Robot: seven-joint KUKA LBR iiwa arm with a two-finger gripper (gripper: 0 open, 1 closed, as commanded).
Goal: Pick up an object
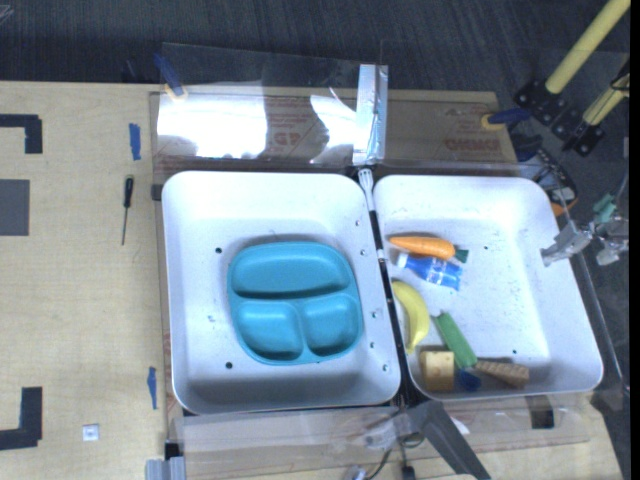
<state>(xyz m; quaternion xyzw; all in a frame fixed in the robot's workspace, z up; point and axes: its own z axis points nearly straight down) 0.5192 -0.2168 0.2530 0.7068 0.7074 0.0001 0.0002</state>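
We see two white bins on the bench. Far left of our gripper (pixel 585 236), the left bin (pixel 190 208) holds a blue divided tray (pixel 293 300). Nearer, in the right bin (pixel 520 203), lie a carrot (pixel 422 246), a banana (pixel 412 310) and a green tool (pixel 455 338). Our gripper sits at that bin's right rim; we cannot tell its state. We should descend centred over one separate item.

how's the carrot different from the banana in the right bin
The carrot is orange and tapers to a point; the banana is yellow and curved. The carrot lies crosswise, toward the far part of the right bin; the banana runs lengthwise, nearer the camera, along the wall between the bins. Both are long, slim toy foods on the bin's left side.
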